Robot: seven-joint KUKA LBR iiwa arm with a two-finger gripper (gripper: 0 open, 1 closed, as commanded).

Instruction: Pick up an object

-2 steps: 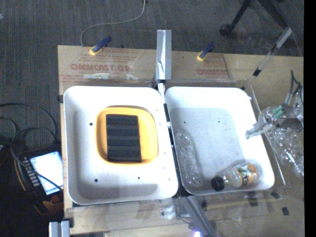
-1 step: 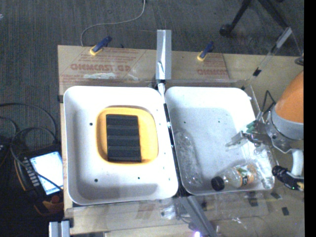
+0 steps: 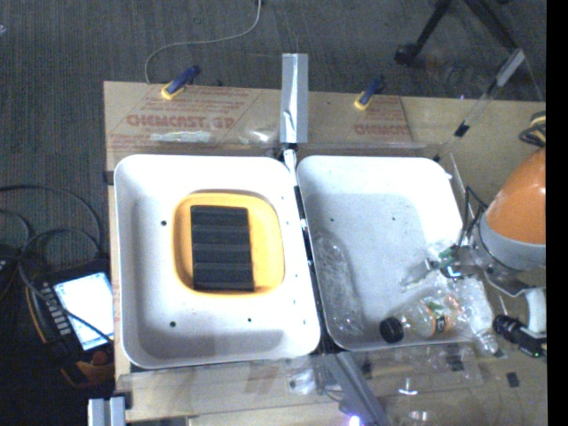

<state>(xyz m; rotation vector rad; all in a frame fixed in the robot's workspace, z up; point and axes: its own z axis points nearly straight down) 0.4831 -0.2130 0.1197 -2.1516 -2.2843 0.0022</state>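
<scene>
From above, the arm (image 3: 522,211) hangs over the right bin (image 3: 373,193)'s right edge, its gripper (image 3: 454,260) near a clear plastic bottle (image 3: 426,319) lying in the bin's near right corner; whether anything is gripped I cannot tell. The left bin (image 3: 133,238) holds a yellow tray with a black ridged block (image 3: 222,247). This looks like the approach step, and the next move calls for descending squarely onto the bottle.

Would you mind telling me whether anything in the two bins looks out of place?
A clear bottle with a black cap lies on its side in the right bin, near its front edge. The yellow and black tray sits squarely in the left bin.
</scene>
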